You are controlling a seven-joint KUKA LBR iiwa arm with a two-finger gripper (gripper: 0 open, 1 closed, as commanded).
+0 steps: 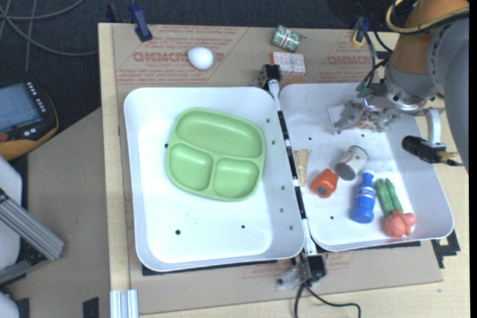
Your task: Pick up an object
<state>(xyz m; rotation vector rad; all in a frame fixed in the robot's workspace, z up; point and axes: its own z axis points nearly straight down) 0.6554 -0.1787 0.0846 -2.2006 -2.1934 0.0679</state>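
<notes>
Grey two-finger end effector (361, 115) low at twelve o'clock in the shallow white right bin (425, 182), finger spread unclear, no object visibly held, blue plastic bottle (364, 199) at six o'clock, well apart

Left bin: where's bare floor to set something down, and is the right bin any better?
Left bin: bare floor runs along the near edge below the green divided plate, plus a strip on its left. Right bin: crowded near its front by the orange piece, blue bottle, green stick and red piece; the gripper works the far part.
</notes>
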